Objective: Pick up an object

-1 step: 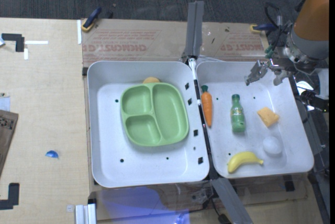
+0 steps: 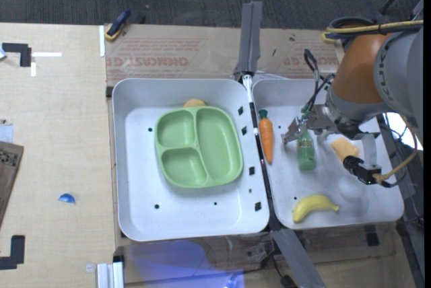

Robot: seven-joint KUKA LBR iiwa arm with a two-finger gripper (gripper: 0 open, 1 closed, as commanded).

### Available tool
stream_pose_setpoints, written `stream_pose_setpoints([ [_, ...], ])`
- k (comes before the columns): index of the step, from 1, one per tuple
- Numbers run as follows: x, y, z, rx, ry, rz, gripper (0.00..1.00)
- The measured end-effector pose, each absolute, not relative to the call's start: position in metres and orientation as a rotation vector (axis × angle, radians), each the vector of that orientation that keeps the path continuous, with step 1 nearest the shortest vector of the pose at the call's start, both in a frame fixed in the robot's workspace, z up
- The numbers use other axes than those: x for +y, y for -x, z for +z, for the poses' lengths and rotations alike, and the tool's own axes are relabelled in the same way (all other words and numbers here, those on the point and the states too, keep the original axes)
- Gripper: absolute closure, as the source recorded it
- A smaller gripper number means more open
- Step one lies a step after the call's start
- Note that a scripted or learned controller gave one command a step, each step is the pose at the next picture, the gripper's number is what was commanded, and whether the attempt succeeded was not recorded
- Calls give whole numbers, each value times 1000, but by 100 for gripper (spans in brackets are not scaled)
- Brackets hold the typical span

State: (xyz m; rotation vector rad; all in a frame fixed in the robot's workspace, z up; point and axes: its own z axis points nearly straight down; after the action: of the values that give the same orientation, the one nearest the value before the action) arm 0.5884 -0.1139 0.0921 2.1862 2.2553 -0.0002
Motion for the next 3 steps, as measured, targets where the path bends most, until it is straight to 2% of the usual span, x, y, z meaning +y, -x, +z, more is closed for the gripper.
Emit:
stream_pose_setpoints([
  [1, -99, -571, 171, 2486, -1919, -1, 0],
  [2, -118, -571, 92, 2380, -2052, -1, 0],
  [3, -119, -571, 100, 2376, -2058, -2, 100],
])
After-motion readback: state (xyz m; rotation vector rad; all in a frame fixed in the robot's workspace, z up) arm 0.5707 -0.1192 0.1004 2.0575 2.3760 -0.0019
